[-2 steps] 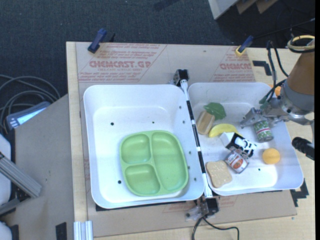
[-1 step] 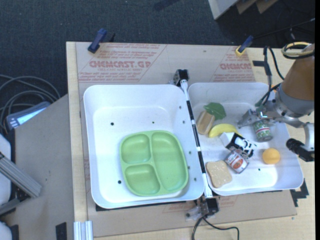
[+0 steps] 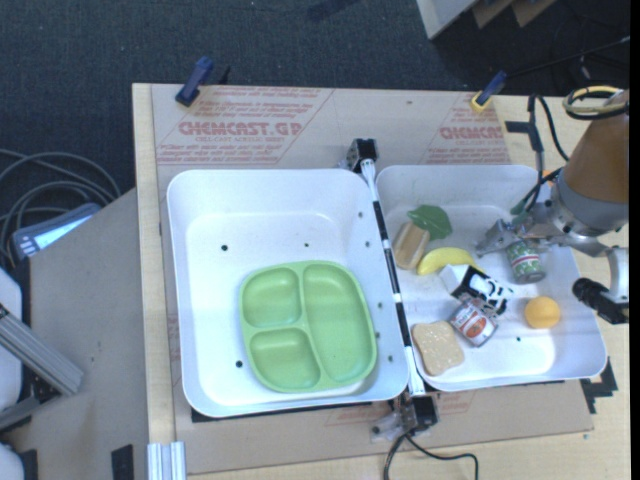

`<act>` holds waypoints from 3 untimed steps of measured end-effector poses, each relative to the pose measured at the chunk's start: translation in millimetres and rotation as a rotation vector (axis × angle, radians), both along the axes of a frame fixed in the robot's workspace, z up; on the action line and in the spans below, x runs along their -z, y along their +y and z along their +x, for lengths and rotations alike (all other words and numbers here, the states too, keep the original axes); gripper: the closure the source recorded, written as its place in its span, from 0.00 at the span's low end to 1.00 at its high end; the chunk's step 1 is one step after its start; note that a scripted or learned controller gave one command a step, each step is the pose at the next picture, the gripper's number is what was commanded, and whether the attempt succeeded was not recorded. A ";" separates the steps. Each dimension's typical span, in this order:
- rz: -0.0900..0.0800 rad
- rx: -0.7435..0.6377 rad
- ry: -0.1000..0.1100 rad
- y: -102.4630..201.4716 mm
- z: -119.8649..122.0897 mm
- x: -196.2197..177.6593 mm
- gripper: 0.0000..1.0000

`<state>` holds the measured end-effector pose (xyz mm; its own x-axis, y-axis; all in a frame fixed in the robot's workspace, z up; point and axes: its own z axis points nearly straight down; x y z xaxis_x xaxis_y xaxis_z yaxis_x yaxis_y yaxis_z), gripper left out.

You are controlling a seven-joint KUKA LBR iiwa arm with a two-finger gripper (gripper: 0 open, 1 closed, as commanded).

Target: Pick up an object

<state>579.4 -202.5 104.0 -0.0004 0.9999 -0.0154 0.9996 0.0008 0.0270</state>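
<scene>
So the arm [image 3: 598,168] comes in from the right side, orange band visible, and its end effector [image 3: 522,236] is sitting low over the upper part of the right bin [image 3: 470,180], right on top of a small can with a green and white label [image 3: 525,261]. Honestly I can't tell how wide the end effector is spread or whether it actually has the can between its tips, the metal bits just blur into the can from this angle. The rest of the right bin is pretty packed: a green leafy piece [image 3: 431,219] near the top, a tan bread-looking wedge [image 3: 409,245] just below it close to the divider, a yellow banana [image 3: 444,259] beside that, a black and white thing [image 3: 480,288] in the middle, a red and silver can [image 3: 473,323] lying on its side just under it, a slice of toast [image 3: 439,347] at the bottom left corner, and an orange ball [image 3: 542,312] off to the right, near the labelled can but not touching it. The left bin [image 3: 200,208] holds a light green divided tray [image 3: 307,324] with three compartments, sitting toward the lower right of that bin. Both bins rest on the bench [image 3: 250,128], which has a brown sheet with red print on it, plus a blue clamp [image 3: 194,81] at the top left corner.
</scene>
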 end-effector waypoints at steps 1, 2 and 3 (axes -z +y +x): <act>0.024 -0.006 0.021 -15.2 12.1 16.8 0.00; 0.021 -0.005 0.020 -16.4 12.3 5.7 1.00; 0.006 0.002 0.004 32.3 -21.7 11.1 1.00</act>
<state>557.6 -170.2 92.9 0.0013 1.0000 -0.0094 0.9997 -0.0010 0.0233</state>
